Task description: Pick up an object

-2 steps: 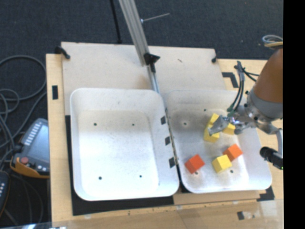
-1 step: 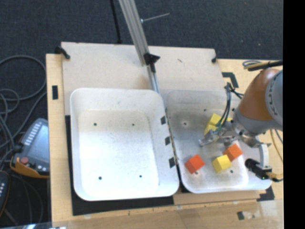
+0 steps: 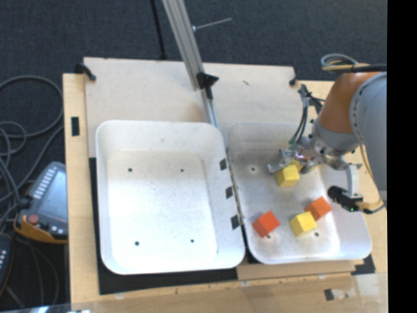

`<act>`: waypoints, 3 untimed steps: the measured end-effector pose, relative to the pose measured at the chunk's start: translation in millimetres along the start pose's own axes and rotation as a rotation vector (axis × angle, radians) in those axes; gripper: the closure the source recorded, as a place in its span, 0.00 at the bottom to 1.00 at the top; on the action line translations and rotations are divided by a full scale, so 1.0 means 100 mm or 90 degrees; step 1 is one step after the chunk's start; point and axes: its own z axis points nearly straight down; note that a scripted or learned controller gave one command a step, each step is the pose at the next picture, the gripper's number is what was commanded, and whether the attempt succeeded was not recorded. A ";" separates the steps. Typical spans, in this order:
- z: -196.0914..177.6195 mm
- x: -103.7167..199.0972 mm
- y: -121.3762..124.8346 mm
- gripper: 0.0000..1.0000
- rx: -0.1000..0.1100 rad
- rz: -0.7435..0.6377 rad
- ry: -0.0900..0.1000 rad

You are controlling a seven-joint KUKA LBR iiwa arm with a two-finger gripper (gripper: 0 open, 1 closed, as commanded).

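Note:
My gripper (image 3: 290, 165) is low in the right bin (image 3: 348, 243), at its upper middle, below the grey wrist with the orange band. It is open, and its fingers stand wider apart than the yellow block (image 3: 287, 175) that sits tilted between and just under the tips. I cannot tell whether the fingers touch this block. A second yellow block (image 3: 303, 223) lies near the bin's front. An orange block (image 3: 320, 208) lies just right of it, and another orange block (image 3: 266, 223) lies at the front left.
The left bin (image 3: 111, 175) stands beside the right one, their walls meeting at the middle. A slanted aluminium post (image 3: 186, 38) rises behind the bins. Cables and a handheld pendant (image 3: 45, 201) lie off the bench at the left.

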 end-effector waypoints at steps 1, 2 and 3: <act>-0.11 -0.02 -0.02 1.00 0.002 -0.003 -0.002; -0.92 0.42 -0.22 1.00 -0.001 -0.001 0.001; -1.42 1.05 0.04 1.00 -0.001 -0.003 0.002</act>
